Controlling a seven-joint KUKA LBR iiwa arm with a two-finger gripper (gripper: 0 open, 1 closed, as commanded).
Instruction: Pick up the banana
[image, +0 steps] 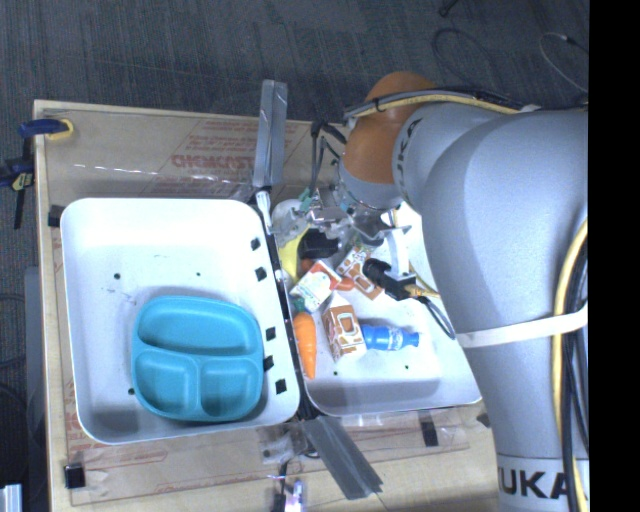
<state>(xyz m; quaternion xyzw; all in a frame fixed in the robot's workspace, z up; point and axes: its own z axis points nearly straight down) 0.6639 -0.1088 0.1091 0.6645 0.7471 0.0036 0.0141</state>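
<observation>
The banana (289, 256) is yellow and lies at the back left of the right bin (440, 375), close against the wall between the two bins. Only a small part of it shows, since the gripper and other items cover the rest. My gripper (320, 238) hangs low over the bin's back left corner, just right of the banana and right at it. The orange band and grey wrist (375, 160) sit above it and hide much of that corner.
An orange carrot (306, 346), an orange box (343, 333), a blue bottle (390, 338), a white and green carton (312, 287) and a small packet (356, 270) crowd the right bin. The left bin (100, 250) holds a blue divided tray (196, 356).
</observation>
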